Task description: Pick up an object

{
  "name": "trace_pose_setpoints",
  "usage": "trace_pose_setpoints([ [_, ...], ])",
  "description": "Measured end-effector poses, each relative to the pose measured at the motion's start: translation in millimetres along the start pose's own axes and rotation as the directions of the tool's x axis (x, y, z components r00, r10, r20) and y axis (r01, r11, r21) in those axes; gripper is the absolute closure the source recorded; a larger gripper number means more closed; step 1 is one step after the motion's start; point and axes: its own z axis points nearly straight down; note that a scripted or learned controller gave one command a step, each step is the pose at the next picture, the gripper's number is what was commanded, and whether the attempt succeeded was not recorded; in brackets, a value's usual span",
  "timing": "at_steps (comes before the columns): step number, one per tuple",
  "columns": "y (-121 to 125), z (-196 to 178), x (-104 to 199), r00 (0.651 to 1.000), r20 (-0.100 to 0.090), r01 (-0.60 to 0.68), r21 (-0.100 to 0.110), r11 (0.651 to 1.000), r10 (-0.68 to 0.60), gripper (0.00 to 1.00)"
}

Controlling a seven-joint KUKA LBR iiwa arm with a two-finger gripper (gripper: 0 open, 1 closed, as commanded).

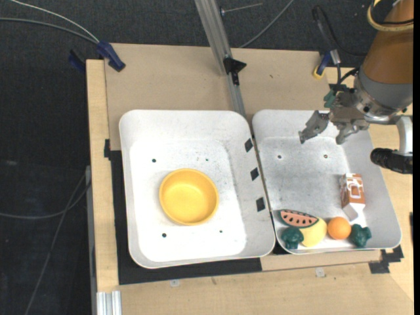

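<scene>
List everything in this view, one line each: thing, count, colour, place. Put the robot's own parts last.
Bins: 2, white, side by side on the bench.
Bowl: 1, yellow, in the left bin.
Watermelon slice: 1, red with green rind, near edge of the right bin.
Banana: 1, yellow, beside the slice.
Orange: 1, orange, right of the banana.
Green toys: 2, dark green, at either end of that row.
Carton: 1, orange and white, right side of the right bin.
Clamps: 2, blue, at the bench's far corners.
Arm: 1, grey with orange band, reaching in from the right.
Gripper: 1, grey, fingers spread over the right bin's far end, holding nothing.
</scene>
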Motion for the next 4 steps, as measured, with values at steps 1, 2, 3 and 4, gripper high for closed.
trace_pose_setpoints([
  [1, 7, 56, 8, 1.0, 0.0, 0.001, 0.007, 1.0, -0.001, 0.0],
  [2, 6, 99, 8, 1.0, -0.001, -0.001, 0.008, 1.0, 0.001, 0.0],
  [3, 6, 153, 9, 1.0, -0.001, -0.001, 0.008, 1.0, 0.001, 0.0],
  [4, 7, 137, 9, 1.0, -0.003, -0.001, 0.001, 1.0, 0.001, 1.0],
])
